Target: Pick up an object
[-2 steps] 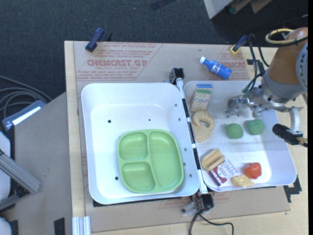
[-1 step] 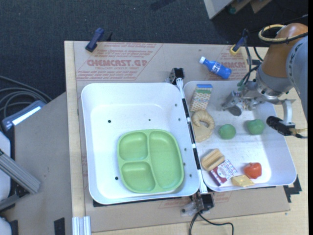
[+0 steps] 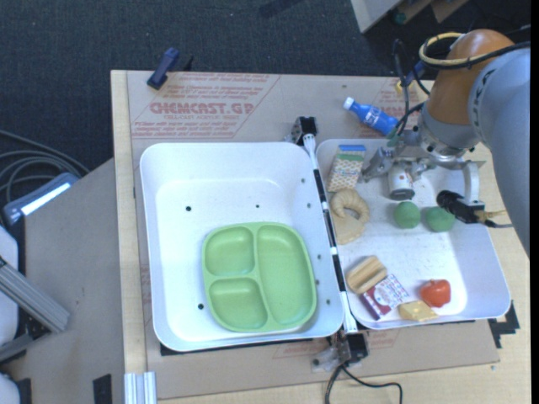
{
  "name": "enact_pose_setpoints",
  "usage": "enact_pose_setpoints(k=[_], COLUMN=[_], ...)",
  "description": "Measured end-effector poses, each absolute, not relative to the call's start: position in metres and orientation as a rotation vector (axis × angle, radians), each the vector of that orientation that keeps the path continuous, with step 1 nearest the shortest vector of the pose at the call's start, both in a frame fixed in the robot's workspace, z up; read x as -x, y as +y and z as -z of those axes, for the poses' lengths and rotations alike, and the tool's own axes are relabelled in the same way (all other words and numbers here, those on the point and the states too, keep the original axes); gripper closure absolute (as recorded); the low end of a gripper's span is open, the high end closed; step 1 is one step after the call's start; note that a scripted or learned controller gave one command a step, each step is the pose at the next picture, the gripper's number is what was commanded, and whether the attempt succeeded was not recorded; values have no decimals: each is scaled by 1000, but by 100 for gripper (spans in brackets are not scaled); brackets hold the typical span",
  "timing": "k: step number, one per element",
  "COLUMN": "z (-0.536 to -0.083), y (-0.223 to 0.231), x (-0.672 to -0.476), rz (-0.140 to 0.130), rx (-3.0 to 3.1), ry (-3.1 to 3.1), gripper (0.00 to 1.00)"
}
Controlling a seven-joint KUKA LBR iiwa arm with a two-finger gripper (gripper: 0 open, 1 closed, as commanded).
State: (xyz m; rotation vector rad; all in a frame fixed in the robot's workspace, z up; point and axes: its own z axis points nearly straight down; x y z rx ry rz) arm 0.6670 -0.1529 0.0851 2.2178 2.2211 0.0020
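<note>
Dark carpet surrounds the table (image 3: 210,108) where the tool (image 3: 402,183), its opening impossible to tell, hovers near a green ball (image 3: 407,215) in the right bin (image 3: 488,263), apparently approaching; next comes descent and closing.

Two green balls (image 3: 407,215) lie just below the end effector (image 3: 401,183); a bagel (image 3: 348,206) lies to its left, a tomato (image 3: 435,292) well below.
</note>
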Motion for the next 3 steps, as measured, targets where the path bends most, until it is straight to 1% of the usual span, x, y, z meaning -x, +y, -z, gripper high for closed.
enact_pose_setpoints(k=[1, 2, 3], z=[-96, -186, -221], y=[-153, -79, -23], x=[-668, -650, -617], rz=[-4, -5, 0], rx=[-2215, -2218, -2221], ry=[2219, 2220, 2225], gripper=[100, 100, 100])
